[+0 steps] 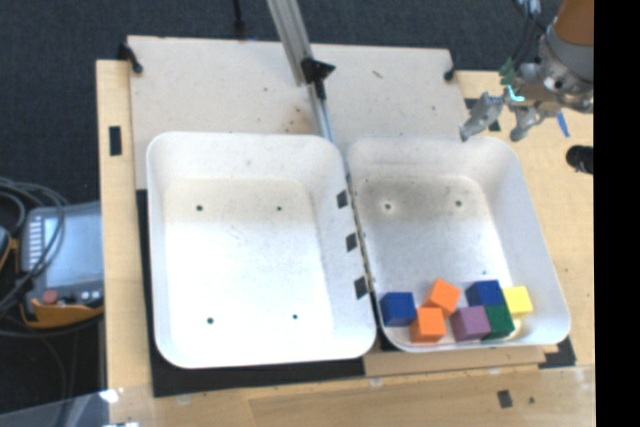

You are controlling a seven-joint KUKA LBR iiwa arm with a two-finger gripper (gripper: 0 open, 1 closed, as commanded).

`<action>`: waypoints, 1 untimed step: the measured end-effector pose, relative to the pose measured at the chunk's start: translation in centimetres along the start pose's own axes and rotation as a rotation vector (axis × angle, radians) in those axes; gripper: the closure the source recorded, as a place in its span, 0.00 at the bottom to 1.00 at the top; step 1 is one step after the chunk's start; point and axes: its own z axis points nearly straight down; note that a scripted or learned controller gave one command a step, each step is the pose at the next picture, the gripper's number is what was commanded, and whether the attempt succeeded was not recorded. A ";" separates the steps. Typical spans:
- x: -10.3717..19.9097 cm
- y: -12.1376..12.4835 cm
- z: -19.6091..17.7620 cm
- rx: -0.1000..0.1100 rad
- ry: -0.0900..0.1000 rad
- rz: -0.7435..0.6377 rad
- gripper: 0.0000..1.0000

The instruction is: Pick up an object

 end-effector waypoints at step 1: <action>0.0 0.1 -0.3 -0.004 -0.004 -0.004 0.00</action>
